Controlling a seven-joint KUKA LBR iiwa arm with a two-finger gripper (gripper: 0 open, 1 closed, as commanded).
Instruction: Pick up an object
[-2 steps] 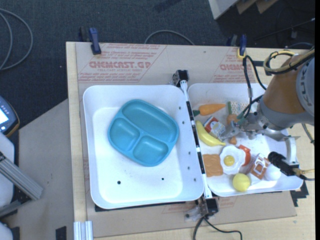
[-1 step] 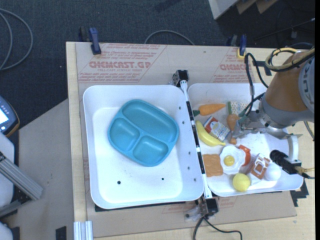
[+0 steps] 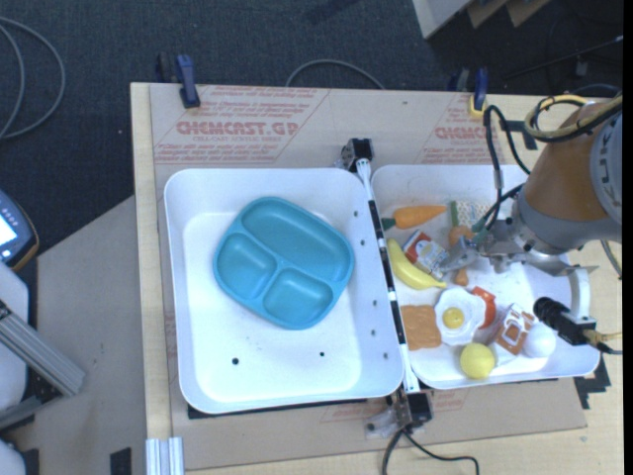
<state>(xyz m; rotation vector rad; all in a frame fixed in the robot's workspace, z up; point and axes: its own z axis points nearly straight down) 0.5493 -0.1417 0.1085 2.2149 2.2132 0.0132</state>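
Where the arm reaches into the right bin [image 3: 584, 364], gripper [image 3: 463, 255] low among toy food, beside banana [image 3: 410, 270], finger spread unreadable.

There is one camera, fixed high above the bench [image 3: 297, 127]. It looks down at a slant, not straight from the top, so the far edge of the bench lies toward the upper side of the view and the near edge toward the lower side. The distance is medium: both white bins fit fully inside, the left bin [image 3: 188, 295] and the right bin [image 3: 574, 364], side by side near the middle. Dark floor shows beyond the far edge and at the left. The arm [image 3: 574, 181] enters from the right side of the view, over the right bin.
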